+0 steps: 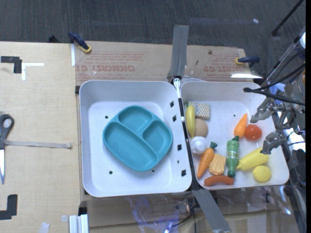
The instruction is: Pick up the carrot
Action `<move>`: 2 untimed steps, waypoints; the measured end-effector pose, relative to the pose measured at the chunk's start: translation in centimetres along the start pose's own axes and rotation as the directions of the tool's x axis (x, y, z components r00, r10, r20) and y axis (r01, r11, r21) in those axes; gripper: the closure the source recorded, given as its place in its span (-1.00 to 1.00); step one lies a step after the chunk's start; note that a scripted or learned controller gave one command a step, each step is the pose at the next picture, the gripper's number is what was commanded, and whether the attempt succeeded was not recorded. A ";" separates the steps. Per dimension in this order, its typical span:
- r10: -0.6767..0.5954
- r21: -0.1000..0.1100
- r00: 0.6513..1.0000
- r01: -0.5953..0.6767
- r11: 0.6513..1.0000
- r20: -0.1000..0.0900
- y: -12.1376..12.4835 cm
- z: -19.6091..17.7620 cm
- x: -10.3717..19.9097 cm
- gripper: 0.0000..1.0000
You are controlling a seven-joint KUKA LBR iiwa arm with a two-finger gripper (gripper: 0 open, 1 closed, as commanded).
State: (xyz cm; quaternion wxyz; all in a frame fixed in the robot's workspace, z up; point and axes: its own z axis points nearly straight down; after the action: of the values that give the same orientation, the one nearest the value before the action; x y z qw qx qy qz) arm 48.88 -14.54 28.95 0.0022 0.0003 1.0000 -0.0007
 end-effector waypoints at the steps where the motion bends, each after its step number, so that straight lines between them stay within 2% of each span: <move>1: 0.030 0.000 1.000 -0.030 1.000 -0.002 -1.7 11.3 -3.6 -1.00; 2: -0.019 0.005 1.000 0.019 1.000 0.021 -1.6 17.7 -7.2 -1.00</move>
State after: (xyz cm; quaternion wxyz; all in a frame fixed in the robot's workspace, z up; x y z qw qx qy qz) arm 56.13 -16.20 11.24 0.0125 -0.0093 0.9999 -0.0032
